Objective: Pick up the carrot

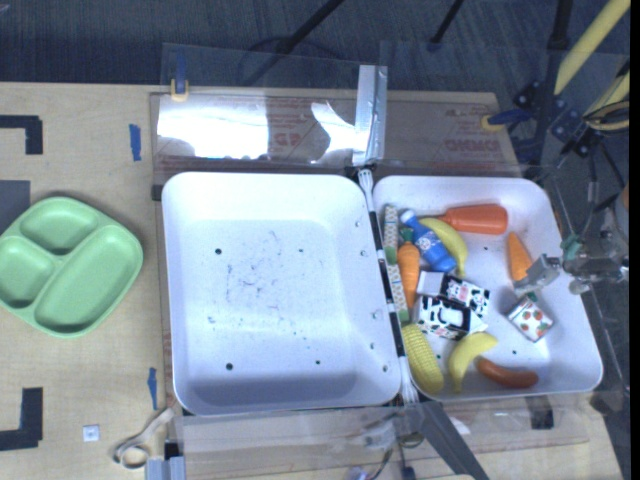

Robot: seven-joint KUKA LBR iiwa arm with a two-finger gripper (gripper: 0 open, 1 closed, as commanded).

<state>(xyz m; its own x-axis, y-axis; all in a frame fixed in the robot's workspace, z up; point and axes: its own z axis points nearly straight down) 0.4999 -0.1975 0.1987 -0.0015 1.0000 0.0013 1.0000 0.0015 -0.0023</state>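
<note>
Carrot target: several orange items sit in the right bin (585, 363), so picking the right one matters. Best read: the small tapered carrot (517, 257) by the bin's right side, fat end toward the far wall, tip pointing toward the near edge, long axis running roughly far-to-near with a slight lean. A second carrot-like piece (408, 267) stands against the divider, next to a blue bottle (432, 247) and a banana (447, 238). The larger orange cylinder (476, 218) near the far wall looks more like a sausage or pepper; can't be sure.

Gripper (545, 273) is at the bin's right rim, low, just beside the right-hand carrot and slightly toward the near side of it. Can't tell whether the fingers are open or closed at this resolution; nothing visibly between them.

Key relation: the carrot lies left and a little farther back from the fingers. My call: a short shift that way, with the closing direction across the long axis. A dice-like cube (530, 320) sits near, on the near side, a collision risk.
</note>
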